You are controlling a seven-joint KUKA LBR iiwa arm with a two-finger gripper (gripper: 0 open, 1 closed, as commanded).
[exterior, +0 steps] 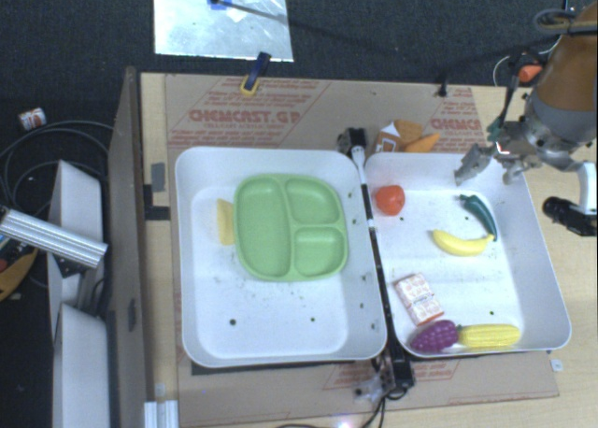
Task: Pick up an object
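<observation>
Green pepper [479, 212] | just below fingers [488, 163] | apart | fingers spread, gripping nothing

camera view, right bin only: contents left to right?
Tomato → snack packet → purple grapes → banana → green pepper. The corn cob spans the same stretch as the banana and pepper, so I left it out of the order.
</observation>
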